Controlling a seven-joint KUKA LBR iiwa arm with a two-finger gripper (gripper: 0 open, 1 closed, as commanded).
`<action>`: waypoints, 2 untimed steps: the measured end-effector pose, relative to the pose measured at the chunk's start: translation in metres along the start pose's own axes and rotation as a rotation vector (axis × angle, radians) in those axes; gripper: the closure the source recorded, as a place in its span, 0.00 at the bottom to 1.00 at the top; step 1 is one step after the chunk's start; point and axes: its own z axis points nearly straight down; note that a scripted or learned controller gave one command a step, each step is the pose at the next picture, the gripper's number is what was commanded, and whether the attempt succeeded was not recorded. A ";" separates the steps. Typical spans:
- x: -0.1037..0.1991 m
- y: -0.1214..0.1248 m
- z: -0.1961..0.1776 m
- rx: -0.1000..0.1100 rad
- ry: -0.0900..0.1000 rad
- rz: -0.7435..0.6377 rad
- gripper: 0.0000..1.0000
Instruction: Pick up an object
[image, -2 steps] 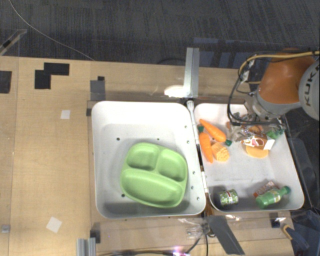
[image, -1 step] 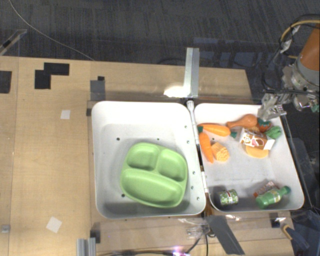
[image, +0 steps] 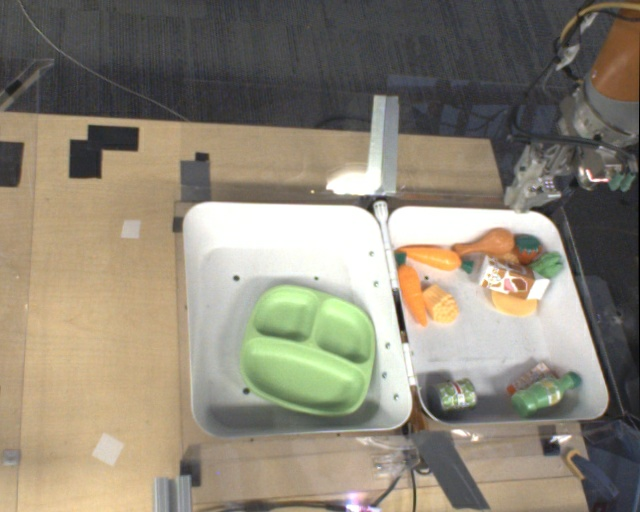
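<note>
Two carrots (image: 428, 258), one green bottle (image: 545, 392), one can (image: 457, 394).

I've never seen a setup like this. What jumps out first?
A big green divided plate lies alone in the left bin. The right bin is strewn with toy food: carrots, a drumstick, a green bottle. The robot's gripper hangs above that bin's far right corner.

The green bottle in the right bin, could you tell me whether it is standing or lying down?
Lying down: the green bottle rests lengthwise on the bin floor.
</note>
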 end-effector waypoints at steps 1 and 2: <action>-0.003 0.001 -0.014 0.002 -0.012 -0.003 1.00; 0.049 0.066 0.013 -0.002 0.006 0.079 1.00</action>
